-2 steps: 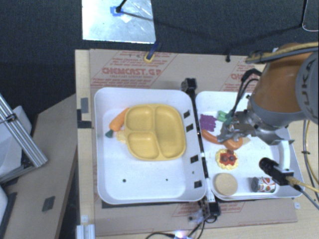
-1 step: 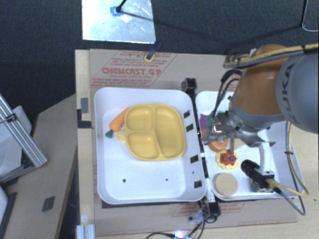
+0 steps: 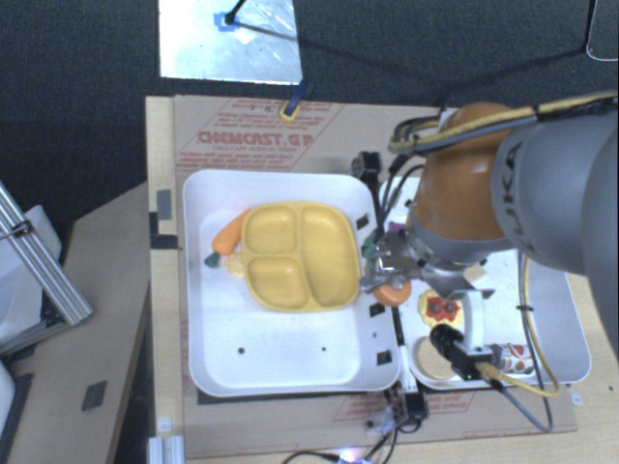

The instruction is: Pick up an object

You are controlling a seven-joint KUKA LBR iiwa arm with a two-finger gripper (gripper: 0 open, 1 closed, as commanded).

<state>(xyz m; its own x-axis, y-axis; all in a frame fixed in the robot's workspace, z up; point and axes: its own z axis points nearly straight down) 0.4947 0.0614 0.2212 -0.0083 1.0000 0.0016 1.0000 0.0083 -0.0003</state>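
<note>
My gripper (image 3: 384, 271) hangs over the divider between the two bins, at the right rim of the left bin (image 3: 208, 356). A small orange object (image 3: 393, 294) lies directly under it, partly hidden by the wrist; whether it is gripped I cannot tell. In the left bin sits a yellow divided plate (image 3: 295, 256), with an orange toy carrot (image 3: 229, 233) against its left edge. The grey and orange arm hides most of the right bin (image 3: 571, 346).
In the right bin's near part lie a yellow disc with red spots (image 3: 441, 308), a white round dish (image 3: 431, 358) and a small red-labelled container (image 3: 518, 359). Cables run along the arm. A silver sheet (image 3: 230, 27) lies behind the bench.
</note>
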